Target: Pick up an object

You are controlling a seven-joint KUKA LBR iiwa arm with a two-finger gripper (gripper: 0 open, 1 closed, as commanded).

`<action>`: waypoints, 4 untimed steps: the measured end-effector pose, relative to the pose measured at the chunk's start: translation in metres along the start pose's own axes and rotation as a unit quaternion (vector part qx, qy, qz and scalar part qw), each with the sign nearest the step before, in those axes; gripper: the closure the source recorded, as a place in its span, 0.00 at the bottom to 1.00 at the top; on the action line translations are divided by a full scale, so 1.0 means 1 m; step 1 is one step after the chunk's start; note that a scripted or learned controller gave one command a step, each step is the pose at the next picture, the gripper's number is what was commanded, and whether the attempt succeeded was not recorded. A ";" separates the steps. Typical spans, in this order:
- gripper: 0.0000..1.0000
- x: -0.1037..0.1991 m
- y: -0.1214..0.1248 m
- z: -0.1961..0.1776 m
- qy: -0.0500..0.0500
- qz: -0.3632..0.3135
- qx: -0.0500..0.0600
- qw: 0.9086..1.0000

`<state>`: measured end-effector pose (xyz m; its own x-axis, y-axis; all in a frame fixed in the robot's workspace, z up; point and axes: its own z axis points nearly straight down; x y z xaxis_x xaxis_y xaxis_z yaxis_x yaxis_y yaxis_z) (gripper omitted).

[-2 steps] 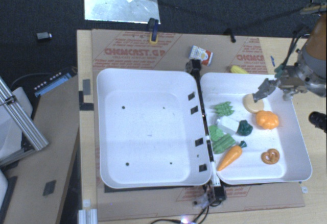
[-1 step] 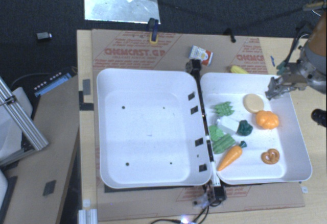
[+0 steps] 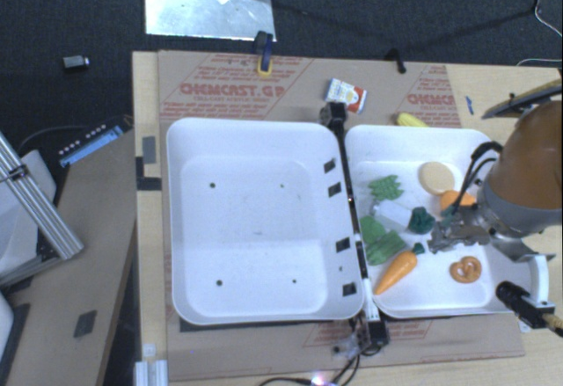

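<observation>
Low over the right-hand shallow white bin point(image 3: 413, 303), the two-finger gripper point(image 3: 450, 233) of the grey arm is seen. Whether its jaws are spread or pressed together cannot be told. Nothing is seen held. An orange plastic carrot point(image 3: 395, 271), a brown pretzel-shaped toy point(image 3: 465, 269), a dark green chunky toy point(image 3: 421, 220) and a round cream-coloured piece point(image 3: 436, 176) are found around it, inside that bin.

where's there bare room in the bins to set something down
The left bin has a bare floor from wall to wall. The right bin is crowded mid-floor: carrot, pretzel, green pieces, gripper. A free strip borders its front wall, below the carrot.
</observation>
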<state>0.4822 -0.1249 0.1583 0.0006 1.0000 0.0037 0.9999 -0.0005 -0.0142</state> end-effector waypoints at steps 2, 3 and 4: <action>1.00 0.010 0.184 0.071 -0.002 -0.004 -0.011 1.000; 1.00 0.137 0.189 -0.036 0.001 -0.008 -0.014 1.000; 1.00 0.197 0.186 -0.101 0.000 -0.006 -0.012 1.000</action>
<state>0.6699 0.0718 0.2577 -0.0119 0.9999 0.0040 0.9999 0.0119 0.0101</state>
